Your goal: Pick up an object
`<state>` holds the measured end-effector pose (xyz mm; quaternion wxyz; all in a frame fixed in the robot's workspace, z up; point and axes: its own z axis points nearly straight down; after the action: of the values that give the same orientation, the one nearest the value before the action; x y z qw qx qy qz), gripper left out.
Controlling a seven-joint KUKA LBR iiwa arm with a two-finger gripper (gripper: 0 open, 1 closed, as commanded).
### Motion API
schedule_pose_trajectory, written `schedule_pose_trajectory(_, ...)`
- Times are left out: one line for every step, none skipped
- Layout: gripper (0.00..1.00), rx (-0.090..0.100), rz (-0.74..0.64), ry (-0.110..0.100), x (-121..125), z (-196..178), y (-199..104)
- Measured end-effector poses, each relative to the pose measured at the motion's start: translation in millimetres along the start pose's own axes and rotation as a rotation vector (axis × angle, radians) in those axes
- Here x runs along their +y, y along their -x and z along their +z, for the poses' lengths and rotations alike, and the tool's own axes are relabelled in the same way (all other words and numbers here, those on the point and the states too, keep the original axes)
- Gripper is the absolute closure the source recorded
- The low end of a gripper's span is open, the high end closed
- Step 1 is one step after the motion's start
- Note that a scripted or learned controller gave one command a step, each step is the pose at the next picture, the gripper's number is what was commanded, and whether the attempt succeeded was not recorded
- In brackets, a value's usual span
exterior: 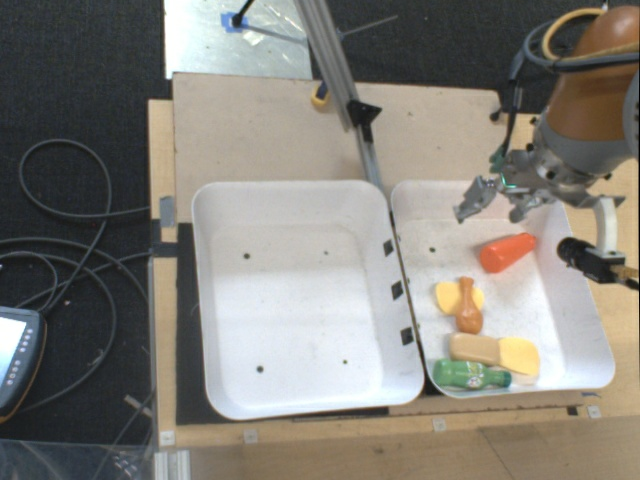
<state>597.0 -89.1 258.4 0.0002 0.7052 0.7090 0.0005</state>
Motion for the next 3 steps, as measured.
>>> schedule_pose_trajectory(0.00,0.000,0.002,0.001,0,0,0)
schedule_pose_trajectory(0.00,0.000,0.002,-0.005,6,57,-7)
schedule_pose_trajectory(0.00,0.000,0.005,-0.005,-2,102,-6)
